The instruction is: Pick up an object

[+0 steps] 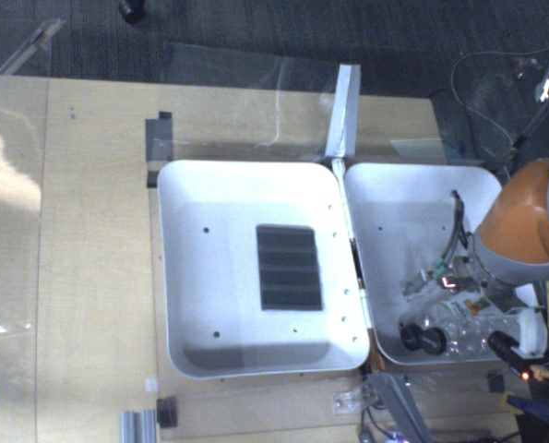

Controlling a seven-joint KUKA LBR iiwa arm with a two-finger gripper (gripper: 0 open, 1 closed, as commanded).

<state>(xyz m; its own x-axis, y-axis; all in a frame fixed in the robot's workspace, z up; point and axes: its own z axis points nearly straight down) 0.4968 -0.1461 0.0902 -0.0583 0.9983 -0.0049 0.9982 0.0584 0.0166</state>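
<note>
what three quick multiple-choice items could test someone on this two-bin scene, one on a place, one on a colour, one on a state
1. Where does the dark ribbed rectangular object lie?
A. in the left bin
B. in the right bin
C. on the wooden bench

2. What colour is the band above the arm's wrist?
A. blue
B. orange
C. green

3. Where is the arm's wrist end now?
A. over the left bin
B. down in the right bin
C. off the bench, over the floor

Answers:
1 A: it lies flat near the middle of the left bin.
2 B: the orange band shows at the view's right.
3 B: the gripper is low over the right bin, among small cluttered items.
</note>
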